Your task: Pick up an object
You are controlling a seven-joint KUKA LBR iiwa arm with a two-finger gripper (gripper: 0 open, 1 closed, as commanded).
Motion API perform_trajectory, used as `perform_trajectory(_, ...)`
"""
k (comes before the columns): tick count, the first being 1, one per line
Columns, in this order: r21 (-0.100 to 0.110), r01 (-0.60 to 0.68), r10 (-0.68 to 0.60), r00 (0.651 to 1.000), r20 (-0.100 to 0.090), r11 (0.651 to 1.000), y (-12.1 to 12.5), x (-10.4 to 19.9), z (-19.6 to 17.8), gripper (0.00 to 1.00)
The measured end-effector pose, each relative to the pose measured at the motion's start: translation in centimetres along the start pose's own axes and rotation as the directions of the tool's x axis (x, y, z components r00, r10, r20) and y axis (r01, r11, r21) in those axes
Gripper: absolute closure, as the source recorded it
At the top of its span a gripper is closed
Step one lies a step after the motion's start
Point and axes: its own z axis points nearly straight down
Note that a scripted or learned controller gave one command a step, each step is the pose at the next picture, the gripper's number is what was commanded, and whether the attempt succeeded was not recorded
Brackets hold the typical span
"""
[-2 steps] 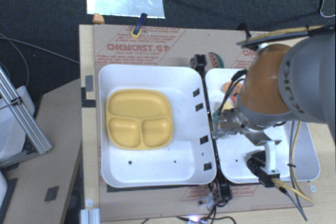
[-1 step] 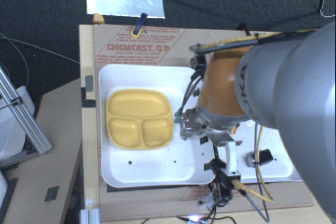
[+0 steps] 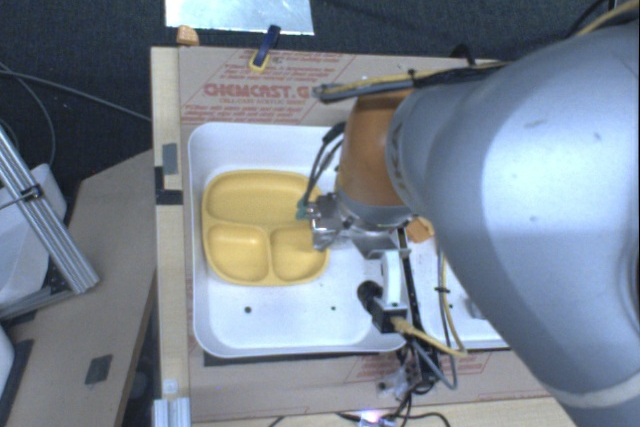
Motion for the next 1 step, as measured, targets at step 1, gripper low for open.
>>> perform_trajectory(1,-0.006,0.0,0.0,1.0,-0.002,1.0,0.3,2.64,2.29,1.0)
